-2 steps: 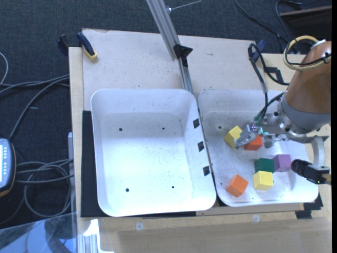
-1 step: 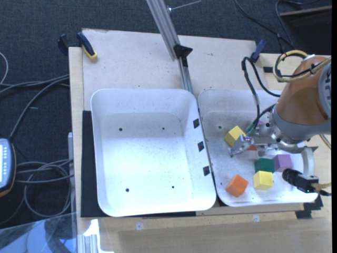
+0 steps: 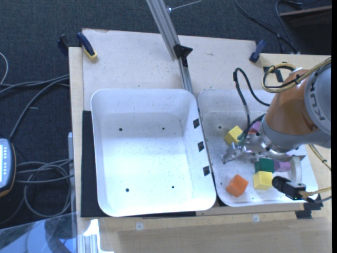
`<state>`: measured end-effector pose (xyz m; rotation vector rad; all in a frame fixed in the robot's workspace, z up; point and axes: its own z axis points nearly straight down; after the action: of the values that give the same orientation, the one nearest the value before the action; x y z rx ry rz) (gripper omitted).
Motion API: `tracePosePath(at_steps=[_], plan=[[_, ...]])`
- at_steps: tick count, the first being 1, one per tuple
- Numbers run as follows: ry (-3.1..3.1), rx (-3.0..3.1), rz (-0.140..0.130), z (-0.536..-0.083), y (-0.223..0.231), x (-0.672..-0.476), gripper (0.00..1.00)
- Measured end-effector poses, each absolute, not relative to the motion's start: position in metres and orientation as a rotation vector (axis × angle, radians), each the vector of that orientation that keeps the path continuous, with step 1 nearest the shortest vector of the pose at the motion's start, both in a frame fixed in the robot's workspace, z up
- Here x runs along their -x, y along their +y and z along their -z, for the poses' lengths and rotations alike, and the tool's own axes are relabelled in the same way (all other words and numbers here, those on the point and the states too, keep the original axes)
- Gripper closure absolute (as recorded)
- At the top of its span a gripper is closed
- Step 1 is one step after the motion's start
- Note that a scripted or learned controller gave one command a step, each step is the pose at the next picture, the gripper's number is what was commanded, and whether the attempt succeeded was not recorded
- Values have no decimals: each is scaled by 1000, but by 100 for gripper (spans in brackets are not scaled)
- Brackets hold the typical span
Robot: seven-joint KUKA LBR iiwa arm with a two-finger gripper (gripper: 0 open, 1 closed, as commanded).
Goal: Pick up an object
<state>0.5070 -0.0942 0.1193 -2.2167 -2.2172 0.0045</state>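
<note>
Two white bins on the bench (image 3: 131, 51), side by side. Going L to R: left bin (image 3: 105, 109) sits w/ its floor bare apart from a few dark dots. Right bin (image 3: 210, 101) has all the candidate objs.

In the right bin, L to R: orange block (image 3: 237, 185) near the front rim, well apart from the tool. Yellow block (image 3: 233, 135) further back, just beside the metal fingers. Gripper (image 3: 231, 154) is low over the bin floor, metal fingers reaching left into the gap between the yellow block & the orange one. Nothing visible between the fingers; they look a little spread at the tips, but it's small & glare-y, so I can't tell for sure whether jaws are spread or pressed together. Green block (image 3: 264, 166) sits just under the wrist, touching or nearly touching a second yellow block (image 3: 263, 180) in front of it. Something pinkish (image 3: 284, 166) peeks out right of the green one, mostly hidden by the arm. Arm (image 3: 295, 115), grey w/ orange band, comes in from the right & covers the bin's back-right part.

Progress, judging from this: pick not done. No obj is lifted, all blocks rest on the bin floor. Tool is down at grasp height, so approx. at the reach/close stage; nearest candidate is the back yellow block. Left to do: get an obj between the fingers, close, lift clear.
</note>
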Motion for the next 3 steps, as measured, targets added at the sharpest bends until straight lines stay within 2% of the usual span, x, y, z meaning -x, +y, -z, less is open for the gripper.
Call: tracePosePath(at_steps=[1, 2, 3], plan=[[-2218, 2218, -3, -98, -94, -506, 0], [-2222, 2221, 2, -110, -94, -508, 100], [-2226, 2222, 5, -157, -86, -505, 100]])
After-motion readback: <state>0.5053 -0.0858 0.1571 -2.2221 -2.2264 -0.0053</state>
